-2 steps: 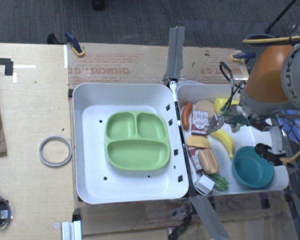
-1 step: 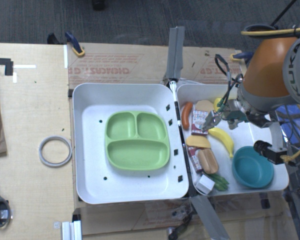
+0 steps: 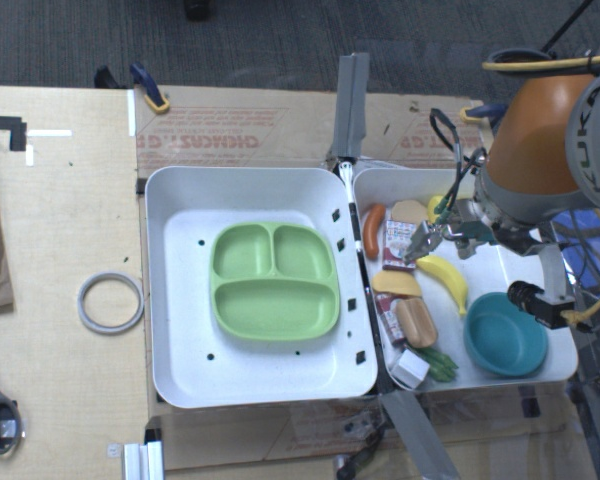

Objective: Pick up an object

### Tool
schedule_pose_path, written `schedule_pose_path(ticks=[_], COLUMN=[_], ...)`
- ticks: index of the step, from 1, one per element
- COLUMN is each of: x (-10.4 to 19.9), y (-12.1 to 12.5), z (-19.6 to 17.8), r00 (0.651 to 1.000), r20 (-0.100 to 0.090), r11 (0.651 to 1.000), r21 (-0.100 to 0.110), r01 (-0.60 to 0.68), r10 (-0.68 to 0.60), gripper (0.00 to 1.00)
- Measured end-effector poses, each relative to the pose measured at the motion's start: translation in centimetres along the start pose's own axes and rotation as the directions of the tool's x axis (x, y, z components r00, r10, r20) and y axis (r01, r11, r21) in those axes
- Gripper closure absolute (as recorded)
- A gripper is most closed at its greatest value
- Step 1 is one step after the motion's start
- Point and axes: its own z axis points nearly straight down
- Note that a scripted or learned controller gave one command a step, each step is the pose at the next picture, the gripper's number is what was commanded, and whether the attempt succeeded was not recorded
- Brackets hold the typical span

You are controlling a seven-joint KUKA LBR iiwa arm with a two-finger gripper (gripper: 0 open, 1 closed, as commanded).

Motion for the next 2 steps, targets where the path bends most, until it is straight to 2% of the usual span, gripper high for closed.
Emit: schedule_pose_path(ticks=[1, 2], x=[-0.11, -0.1], y=[0.05, 0.05], z=[-0.85, -0.85], r00=[1.0, 1.0], r20=[0.001, 0.001], r11=[1.0, 1.0], r21=[0.001, 0.001], r01=[-0.003, -0.002], r10=[0.003, 0.002], gripper=[1.0, 0.0])
